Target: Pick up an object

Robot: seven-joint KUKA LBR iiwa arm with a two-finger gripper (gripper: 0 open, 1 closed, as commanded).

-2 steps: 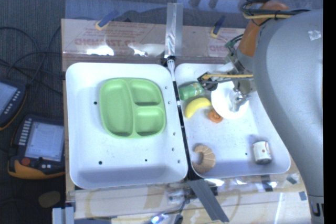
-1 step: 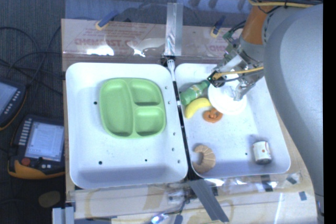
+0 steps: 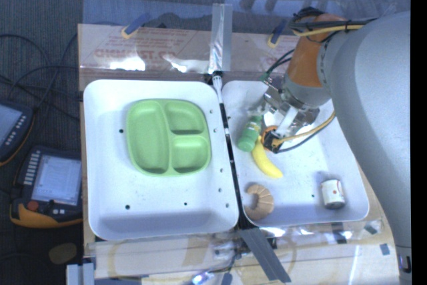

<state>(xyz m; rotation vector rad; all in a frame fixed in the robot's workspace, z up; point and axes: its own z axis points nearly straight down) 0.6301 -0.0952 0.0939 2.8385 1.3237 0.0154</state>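
The gripper point(image 3: 272, 125) is hovering in the right bin point(image 3: 347, 163), beside the green bottle point(image 3: 249, 135) and banana point(image 3: 265, 161); its grip state is unclear. It should be centring squarely over one item before closing.

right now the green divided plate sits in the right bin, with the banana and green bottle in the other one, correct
Not quite: the camera view shows the green divided plate in the left bin. The banana and green bottle lie in the right bin.
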